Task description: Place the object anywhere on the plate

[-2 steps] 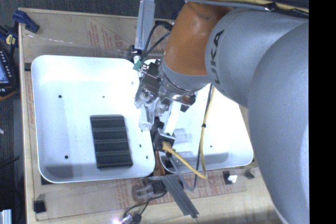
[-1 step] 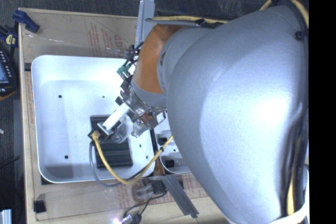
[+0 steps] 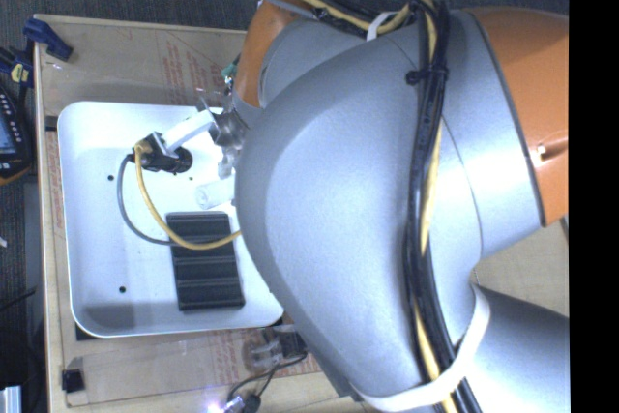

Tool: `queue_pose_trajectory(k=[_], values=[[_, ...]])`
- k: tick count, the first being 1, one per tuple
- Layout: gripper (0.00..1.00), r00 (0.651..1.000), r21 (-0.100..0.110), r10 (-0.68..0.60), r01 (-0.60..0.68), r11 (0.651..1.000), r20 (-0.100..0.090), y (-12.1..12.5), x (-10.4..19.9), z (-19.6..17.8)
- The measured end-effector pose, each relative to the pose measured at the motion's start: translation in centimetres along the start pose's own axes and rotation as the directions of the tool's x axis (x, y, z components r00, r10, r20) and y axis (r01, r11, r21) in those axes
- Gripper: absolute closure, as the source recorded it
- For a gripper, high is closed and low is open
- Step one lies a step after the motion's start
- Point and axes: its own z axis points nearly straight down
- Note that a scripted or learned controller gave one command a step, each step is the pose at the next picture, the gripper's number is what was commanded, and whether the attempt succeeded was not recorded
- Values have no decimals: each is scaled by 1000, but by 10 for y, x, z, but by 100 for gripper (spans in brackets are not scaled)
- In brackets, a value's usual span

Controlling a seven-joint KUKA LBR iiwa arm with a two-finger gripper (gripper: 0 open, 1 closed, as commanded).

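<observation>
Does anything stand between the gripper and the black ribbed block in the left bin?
Nothing visible does. The gripper hangs over the left bin, and only bare white floor lies between it and the black ribbed block. The grey arm covers the right of the view, so the way onward cannot be judged.

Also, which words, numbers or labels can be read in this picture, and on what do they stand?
Faint red print on the bench top, beside the white bin: too blurred to read.
Black ribbed block in the bin: no text visible.
Grey arm: no text visible.
</observation>
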Motion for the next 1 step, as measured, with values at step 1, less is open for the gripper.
queue_pose_trajectory(k=[1], values=[[100, 1000, 0, 23, -23, 1000, -1, 22, 62, -16]])
